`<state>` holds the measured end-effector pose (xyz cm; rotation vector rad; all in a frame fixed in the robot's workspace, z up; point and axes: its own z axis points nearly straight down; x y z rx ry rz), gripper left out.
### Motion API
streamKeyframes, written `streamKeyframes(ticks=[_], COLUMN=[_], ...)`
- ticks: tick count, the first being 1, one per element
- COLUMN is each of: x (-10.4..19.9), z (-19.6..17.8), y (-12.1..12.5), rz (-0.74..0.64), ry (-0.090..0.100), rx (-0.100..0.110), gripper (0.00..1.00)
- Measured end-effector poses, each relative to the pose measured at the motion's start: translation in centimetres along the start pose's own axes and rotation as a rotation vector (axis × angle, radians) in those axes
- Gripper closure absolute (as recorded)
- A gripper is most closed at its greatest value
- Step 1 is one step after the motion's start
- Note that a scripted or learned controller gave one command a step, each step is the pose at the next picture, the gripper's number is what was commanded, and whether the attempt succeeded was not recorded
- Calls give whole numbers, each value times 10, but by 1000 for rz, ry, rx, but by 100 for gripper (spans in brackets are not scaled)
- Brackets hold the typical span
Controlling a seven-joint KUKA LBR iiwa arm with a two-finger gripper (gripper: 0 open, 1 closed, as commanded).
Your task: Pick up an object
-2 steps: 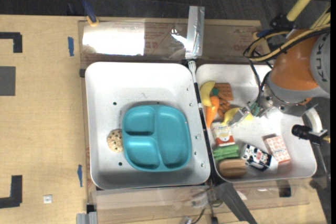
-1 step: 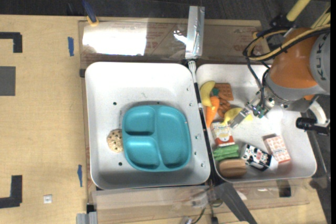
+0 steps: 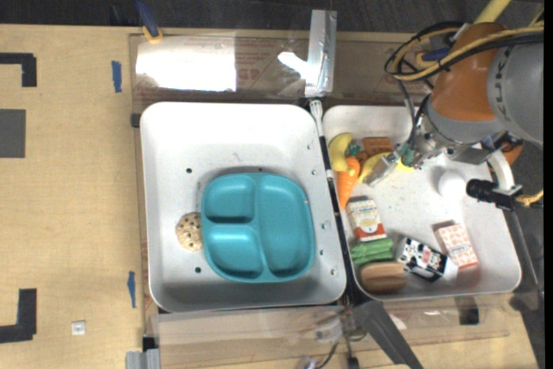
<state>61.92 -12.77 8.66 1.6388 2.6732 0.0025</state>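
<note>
in the right bin [image 3: 510,272], upper half, the end effector [image 3: 404,155] sits low over the clutter near the left wall, just beside a yellow banana [image 3: 340,143] and an orange carrot [image 3: 346,183]. can't tell how far apart its tips are or whether anything is between them; too small and blurred. judged stage: reach or descent, nothing visibly lifted, so the pick is not yet done. grasp and lift remain.

candidate objects all lie in the right bin: banana and carrot against the divider, a small red-labelled carton [image 3: 366,220], something green [image 3: 371,251], a brown bun-like item [image 3: 383,275], a dark patterned box [image 3: 422,259], a pink box [image 3: 456,244].

left bin [image 3: 164,134] holds a teal divided plate [image 3: 257,225] with a cookie [image 3: 189,231] touching its left edge.

room: items crowd the divider wall and the front edge, so fingers there risk hitting the rim. the bare patch mid-bin, right of the carton, is open. arm body [image 3: 471,95] hangs over the bin's back right corner.
</note>
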Motion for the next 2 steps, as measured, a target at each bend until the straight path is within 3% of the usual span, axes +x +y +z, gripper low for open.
streamKeyframes(ticks=[1, 2], x=[-1, 68], z=[-14, -103], y=[2, 23], rz=[0, 109], ry=[-5, 1], rx=[-7, -6], gripper=[100, 100])
